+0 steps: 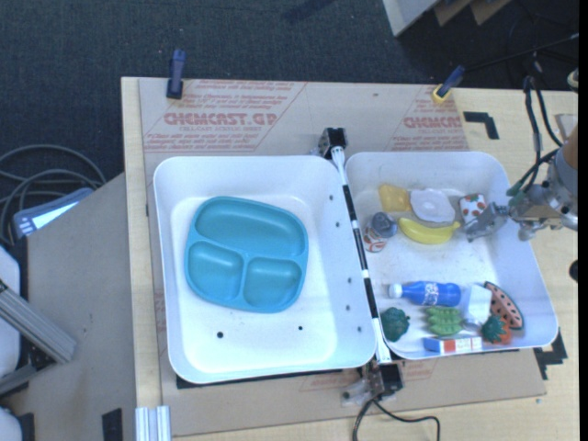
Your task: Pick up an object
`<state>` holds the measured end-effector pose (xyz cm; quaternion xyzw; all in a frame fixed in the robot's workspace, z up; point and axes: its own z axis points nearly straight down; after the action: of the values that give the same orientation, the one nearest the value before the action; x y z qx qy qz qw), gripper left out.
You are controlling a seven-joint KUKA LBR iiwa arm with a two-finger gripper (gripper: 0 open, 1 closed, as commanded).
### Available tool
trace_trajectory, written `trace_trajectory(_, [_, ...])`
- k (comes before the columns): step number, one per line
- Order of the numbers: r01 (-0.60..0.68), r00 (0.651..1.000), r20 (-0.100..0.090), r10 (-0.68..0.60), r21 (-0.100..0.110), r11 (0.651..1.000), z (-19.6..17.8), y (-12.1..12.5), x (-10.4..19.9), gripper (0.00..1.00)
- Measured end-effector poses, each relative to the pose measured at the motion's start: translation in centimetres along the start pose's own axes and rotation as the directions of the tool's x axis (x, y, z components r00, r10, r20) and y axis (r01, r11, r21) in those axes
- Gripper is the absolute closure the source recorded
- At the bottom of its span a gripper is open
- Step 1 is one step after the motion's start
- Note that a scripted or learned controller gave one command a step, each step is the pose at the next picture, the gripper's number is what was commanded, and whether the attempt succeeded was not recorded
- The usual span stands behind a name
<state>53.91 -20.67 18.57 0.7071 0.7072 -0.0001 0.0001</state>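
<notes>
Nearest to the camera, along the lower edge of the right bin (537, 288), lies a row of small things: a dark green toy (395, 322), a lighter green leafy toy (446, 320), a thin white and red-blue stick (452, 344) and a watermelon slice (504, 305). Just above them a blue bottle (430, 292) with a white cap lies on its side, its long axis running left to right and the cap pointing left.

In the upper part of this bin a yellow banana (428, 232) lies across, also left to right, with its ends curved upward. Touching it from above is a white shell-like piece (432, 206), beside a yellow block (394, 197). A small can (378, 229) lies left of the banana, near the bin's left wall.

At the middle right of the frame the pincer (487, 221) reaches over the right rim, just beside the banana's right end and close to a small red and white item (472, 206). Whether it is spread or pressed together I cannot tell.

Open floor remains in the middle of the right bin. At the left, the left bin (175, 246) holds a blue divided plate (246, 254), with free white floor around it. Both bins rest on the counter (138, 200).
</notes>
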Motion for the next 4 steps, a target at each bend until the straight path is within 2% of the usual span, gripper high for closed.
trace_trajectory(1, [0.006,1.0,-0.01,-0.006,0.0,1.0,10.1,3.7,-1.1,0.0])
trace_trajectory(2, [0.0,1.0,-0.001,0.0,0.003,1.0,10.1,8.2,2.2,0.0])
trace_trajectory(3, [0.001,1.0,0.001,-0.001,-0.002,1.0,8.1,12.8,-0.2,0.0])
trace_trajectory(4, [0.002,1.0,-0.002,-0.002,0.003,1.0,10.0,12.7,6.5,0.0])
